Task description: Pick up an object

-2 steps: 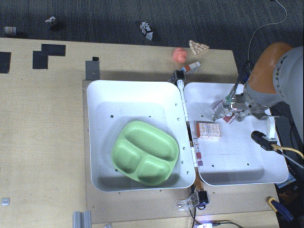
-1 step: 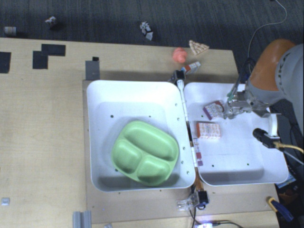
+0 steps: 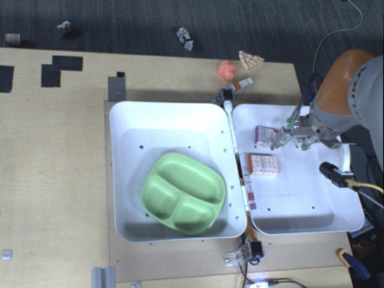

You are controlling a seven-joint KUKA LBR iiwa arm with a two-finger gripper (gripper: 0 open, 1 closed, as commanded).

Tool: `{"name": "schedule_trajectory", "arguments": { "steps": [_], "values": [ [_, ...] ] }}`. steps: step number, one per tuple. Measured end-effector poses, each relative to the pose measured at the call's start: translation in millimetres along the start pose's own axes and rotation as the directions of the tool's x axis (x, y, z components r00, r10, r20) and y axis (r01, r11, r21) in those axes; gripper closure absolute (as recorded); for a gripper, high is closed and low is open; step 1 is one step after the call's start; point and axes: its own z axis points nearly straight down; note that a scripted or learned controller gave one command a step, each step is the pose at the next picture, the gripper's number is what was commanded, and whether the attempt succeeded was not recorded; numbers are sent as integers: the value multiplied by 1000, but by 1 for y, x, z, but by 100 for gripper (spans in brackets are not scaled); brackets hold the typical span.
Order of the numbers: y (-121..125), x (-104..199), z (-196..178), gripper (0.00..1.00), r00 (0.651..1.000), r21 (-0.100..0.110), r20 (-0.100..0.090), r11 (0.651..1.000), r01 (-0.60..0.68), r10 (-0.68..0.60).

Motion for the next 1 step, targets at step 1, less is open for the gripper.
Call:
{"name": "schedule_trajectory", "arguments": {
  "steps": [1],
  "values": [
    [-30,18,11,0,1000,5,-1,1000,-9,9]
  ]
}}
